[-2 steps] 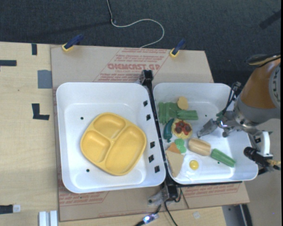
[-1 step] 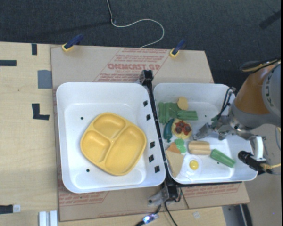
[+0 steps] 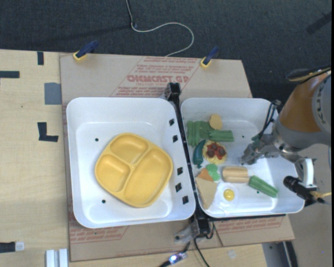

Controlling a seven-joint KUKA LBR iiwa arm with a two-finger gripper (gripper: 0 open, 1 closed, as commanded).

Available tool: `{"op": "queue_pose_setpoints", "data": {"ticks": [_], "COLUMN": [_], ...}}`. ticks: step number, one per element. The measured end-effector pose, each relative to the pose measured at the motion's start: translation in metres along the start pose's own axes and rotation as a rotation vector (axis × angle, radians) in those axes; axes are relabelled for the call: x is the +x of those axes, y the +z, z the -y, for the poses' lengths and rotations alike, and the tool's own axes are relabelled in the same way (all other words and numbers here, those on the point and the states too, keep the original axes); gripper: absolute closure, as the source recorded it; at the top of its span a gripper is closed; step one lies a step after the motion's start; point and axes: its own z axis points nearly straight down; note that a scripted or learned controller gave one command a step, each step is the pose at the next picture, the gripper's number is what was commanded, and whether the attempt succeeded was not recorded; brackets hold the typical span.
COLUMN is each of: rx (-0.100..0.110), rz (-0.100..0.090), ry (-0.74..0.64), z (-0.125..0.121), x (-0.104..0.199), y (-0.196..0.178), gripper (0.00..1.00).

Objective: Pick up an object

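Observation:
My gripper hangs low over the right bin, above bare white floor near its right side. Nothing shows under its tip. Just below and left of it lies a beige roll, and a green cucumber piece lies below right. To its left sits a small round pizza toy. Further left are green leafy pieces, a dark teal pod, a small yellow ball, a tan wedge and a fried egg toy.
The left bin holds a yellow divided plate. A black divider with clips runs between the bins. The arm's orange band stands over the right bin's far right edge. Both bins rest on cardboard.

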Motion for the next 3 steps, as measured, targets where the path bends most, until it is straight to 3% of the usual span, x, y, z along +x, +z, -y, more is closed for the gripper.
{"op": "queue_pose_setpoints", "data": {"ticks": [2,3], "rx": [-0.001,0.0], "rz": [-0.002,-0.002], "ry": [0.001,0.0], "z": [0.008,0.007], "x": [-0.01,-0.01], "y": [-0.106,-0.13], "gripper": [1.0,1.0]}}
